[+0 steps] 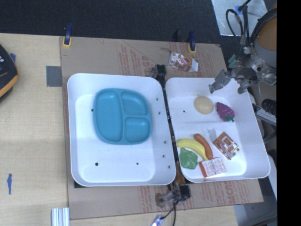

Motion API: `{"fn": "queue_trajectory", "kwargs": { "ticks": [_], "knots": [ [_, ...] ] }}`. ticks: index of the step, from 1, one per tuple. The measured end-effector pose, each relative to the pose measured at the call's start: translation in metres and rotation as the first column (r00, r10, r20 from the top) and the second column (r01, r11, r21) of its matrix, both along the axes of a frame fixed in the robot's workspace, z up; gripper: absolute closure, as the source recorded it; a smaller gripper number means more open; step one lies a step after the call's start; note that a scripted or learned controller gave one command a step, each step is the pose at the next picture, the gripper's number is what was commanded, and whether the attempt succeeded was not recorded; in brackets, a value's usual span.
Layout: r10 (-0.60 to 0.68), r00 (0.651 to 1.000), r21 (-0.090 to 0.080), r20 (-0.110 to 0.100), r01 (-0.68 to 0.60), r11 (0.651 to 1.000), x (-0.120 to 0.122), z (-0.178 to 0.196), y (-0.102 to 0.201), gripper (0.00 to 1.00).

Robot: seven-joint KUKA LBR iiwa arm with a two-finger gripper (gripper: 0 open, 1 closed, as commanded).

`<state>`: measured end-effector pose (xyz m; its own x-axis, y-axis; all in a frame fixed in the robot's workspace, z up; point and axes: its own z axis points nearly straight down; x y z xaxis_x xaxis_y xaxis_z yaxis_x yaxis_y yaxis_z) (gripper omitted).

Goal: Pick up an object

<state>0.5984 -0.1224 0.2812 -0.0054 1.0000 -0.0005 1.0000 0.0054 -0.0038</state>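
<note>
I see the gripper [231, 83] hanging over the far edge of the right bin [260, 145], its fingers [219, 84] spread apart with nothing between them. Just below it in the bin lie a pale egg [204, 104] and purple grapes [225, 111], side by side and nearly touching. Toward the near end sit a banana [192, 145], a sausage [203, 145] right beside it, a green pepper [188, 159] touching the banana's near side, and two red-and-white packets [226, 145] [213, 166]. The left bin [80, 166] carries a blue divided plate [123, 116]. Another small packet [183, 62] lies outside the bins on the cardboard [117, 55] covering the table [30, 140], beyond the right bin's far edge. Blue and yellow clamps [67, 36] [191, 40] pin the cardboard at its far side.
</note>
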Motion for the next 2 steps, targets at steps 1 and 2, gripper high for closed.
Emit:
{"fn": "queue_trajectory", "kwargs": {
  "ticks": [1,2],
  "knots": [
    [0.0,1.0,0.0,-0.002,0.0,1.0,-0.052,-0.131,0.0,0.0],
    [0.0,1.0,-0.008,0.02,0.0,1.0,-0.071,-0.172,0.002,0.0]
  ]
}}
